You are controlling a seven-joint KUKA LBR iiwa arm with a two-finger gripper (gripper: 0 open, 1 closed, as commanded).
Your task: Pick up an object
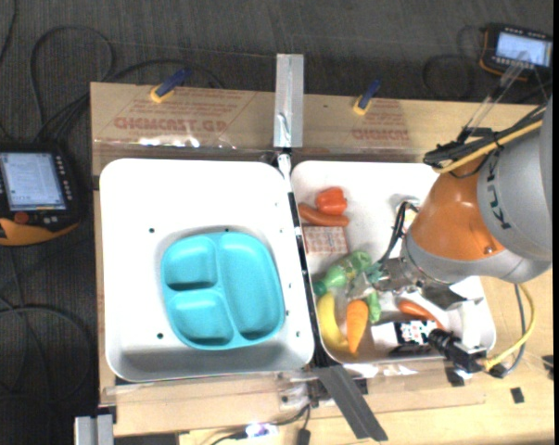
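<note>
- Two white bins sit side by side on the surface: the left bin (131, 248) and the right bin (390, 179).
- One turquoise divided plate (222, 287) with three compartments lies in the left bin.
- One arm (488, 216) reaches into the right bin; its pincer (390, 281) is low among the toys, and whether it is open or gripping anything I cannot tell.
- One red pepper (331, 199), one sausage (321, 217), one pink card (323, 241), one green leafy toy (344, 272), one banana (326, 319) and one carrot (356, 324) lie in the right bin.
</note>
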